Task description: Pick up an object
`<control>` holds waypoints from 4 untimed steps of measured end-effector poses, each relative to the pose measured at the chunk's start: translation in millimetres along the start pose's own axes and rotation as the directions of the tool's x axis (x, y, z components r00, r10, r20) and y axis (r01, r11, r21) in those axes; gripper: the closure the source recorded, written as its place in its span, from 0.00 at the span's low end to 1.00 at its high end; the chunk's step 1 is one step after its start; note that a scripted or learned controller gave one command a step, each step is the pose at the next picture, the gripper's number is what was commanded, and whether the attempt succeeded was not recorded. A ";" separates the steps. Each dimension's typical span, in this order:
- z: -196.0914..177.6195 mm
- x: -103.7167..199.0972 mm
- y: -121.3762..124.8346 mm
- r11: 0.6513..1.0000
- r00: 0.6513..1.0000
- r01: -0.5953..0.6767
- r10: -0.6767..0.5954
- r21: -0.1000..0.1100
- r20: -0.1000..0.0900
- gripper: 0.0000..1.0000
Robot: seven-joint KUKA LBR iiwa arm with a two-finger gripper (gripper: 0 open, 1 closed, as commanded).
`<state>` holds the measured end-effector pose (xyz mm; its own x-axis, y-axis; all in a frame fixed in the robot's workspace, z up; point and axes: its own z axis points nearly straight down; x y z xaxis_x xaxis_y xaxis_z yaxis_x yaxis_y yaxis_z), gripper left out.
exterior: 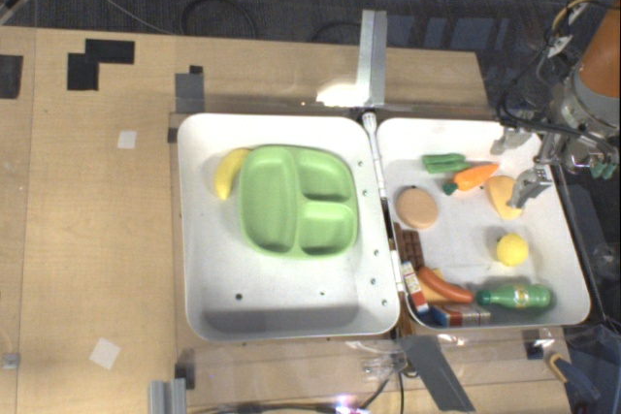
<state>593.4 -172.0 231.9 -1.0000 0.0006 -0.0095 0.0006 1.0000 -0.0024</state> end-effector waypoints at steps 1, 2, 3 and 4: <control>125.9 -15.1 -30.2 0.998 0.998 -0.057 0.057 0.002 0.010 0.00; 143.5 -25.5 22.5 0.976 0.976 -0.216 0.216 -0.002 0.000 0.00; 141.6 20.4 33.0 0.977 0.977 -0.215 0.215 -0.001 0.005 0.00; 142.9 -27.0 78.5 0.979 0.979 -0.203 0.203 -0.004 0.004 0.00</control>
<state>621.8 -93.8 89.1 -0.9789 0.2037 -0.0139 0.2037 0.9790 0.0039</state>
